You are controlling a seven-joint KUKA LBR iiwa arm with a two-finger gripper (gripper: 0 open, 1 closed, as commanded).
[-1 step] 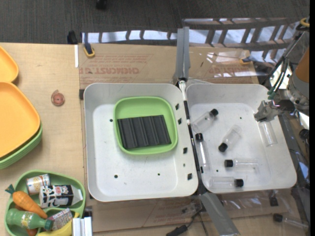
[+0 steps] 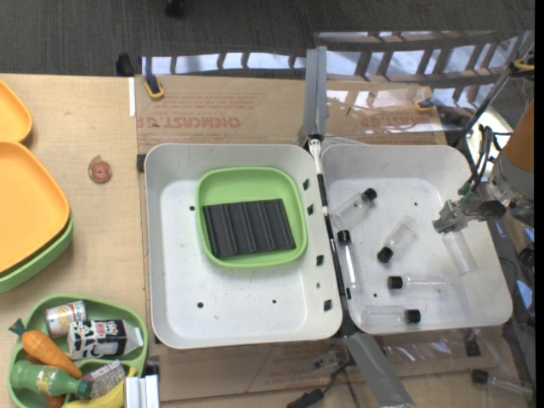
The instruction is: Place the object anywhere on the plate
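My gripper [image 2: 448, 221] hovers at the right bin's right side; I cannot tell its state. Vials [image 2: 396, 240] lie left of it. I'd centre over one before carrying to the green plate [image 2: 252, 181].

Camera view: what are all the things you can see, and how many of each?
Bins: 2, white, side by side on the bench.
Plate: 1, green, in the left bin.
Ridged mat: 1, dark grey, lying on the plate.
Vials: about 6, clear with black caps, scattered in the right bin.
Trays: a few stacked, orange over green, far left.
Bowl of toy food: 1, green, bottom left.
Small round thing: 1, pinkish, on the wooden table.
Gripper: 1, grey, over the right bin's right side near a vial.
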